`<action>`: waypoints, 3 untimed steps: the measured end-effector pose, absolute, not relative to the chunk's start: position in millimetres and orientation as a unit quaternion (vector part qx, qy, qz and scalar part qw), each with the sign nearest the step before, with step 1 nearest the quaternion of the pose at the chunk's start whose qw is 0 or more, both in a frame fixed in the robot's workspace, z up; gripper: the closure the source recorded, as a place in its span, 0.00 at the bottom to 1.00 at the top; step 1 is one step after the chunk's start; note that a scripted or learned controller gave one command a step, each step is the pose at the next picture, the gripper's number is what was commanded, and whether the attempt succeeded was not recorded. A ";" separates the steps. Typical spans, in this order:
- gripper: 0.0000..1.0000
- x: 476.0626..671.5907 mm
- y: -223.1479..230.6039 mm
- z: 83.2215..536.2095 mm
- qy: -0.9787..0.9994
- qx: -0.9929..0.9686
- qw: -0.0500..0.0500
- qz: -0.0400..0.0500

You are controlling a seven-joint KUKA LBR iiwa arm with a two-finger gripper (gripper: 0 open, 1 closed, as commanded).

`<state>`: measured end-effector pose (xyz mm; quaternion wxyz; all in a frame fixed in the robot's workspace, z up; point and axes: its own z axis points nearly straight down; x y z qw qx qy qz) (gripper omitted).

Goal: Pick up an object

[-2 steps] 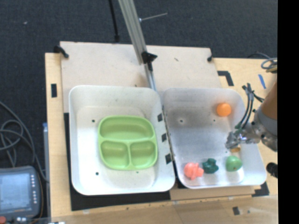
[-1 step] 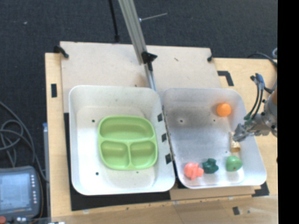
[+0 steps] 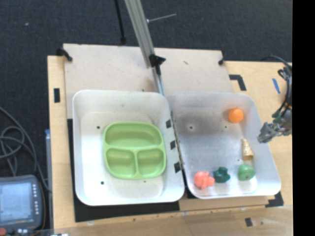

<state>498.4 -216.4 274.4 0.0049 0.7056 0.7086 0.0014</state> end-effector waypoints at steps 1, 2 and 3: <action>1.00 496.5 -161.8 280.4 0.710 0.704 0.001 0.001; 1.00 497.9 -107.0 285.2 0.710 0.704 0.001 0.002; 1.00 499.6 -59.5 287.2 0.710 0.704 0.000 0.001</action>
